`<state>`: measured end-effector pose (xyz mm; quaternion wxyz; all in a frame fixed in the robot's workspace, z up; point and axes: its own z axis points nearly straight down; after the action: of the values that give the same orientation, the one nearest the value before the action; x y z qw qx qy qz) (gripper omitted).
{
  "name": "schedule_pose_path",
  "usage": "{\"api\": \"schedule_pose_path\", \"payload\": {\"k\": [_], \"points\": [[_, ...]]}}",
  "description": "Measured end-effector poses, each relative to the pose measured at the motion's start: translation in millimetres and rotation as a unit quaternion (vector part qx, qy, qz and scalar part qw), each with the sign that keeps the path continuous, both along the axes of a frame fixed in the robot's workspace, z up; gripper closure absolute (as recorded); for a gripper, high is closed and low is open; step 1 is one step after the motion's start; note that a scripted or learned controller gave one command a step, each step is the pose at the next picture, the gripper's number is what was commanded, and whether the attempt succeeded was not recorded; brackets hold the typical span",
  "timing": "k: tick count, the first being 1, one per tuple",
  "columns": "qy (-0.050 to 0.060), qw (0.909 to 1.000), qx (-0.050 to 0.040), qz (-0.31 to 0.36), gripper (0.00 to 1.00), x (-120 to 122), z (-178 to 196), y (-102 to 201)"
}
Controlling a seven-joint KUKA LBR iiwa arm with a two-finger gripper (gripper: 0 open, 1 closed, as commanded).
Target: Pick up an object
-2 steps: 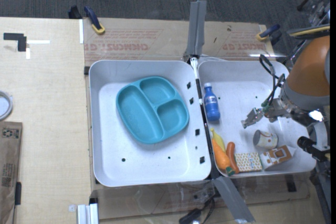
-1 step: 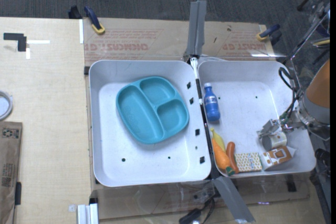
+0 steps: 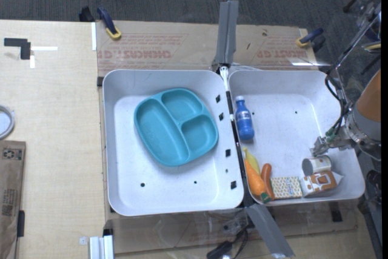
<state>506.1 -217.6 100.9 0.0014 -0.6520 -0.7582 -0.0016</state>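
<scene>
The gripper (image 3: 321, 145) hovers just above the small silver metal can (image 3: 317, 164) near the right white bin's (image 3: 285, 85) front corner; can't tell its grip state. Can's probably light, stiff, slippery, so best pinched across its round sides

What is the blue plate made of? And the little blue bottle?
The blue plate looks like smooth plastic: one even teal colour, rounded moulded sections, a soft sheen. The blue bottle is probably clear-ish plastic with a white cap, though it is small in the view.

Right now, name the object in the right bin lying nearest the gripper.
The small grey cup, lying just below the gripper; the blue bottle and carrot lie far left.
</scene>
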Motion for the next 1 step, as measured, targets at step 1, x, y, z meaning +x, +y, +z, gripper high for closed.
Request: {"api": "schedule_pose_path", "payload": {"k": [1], "points": [[-0.001,0.9992,-0.0027,0.039,1.0,106.5,75.1,81.7]]}}
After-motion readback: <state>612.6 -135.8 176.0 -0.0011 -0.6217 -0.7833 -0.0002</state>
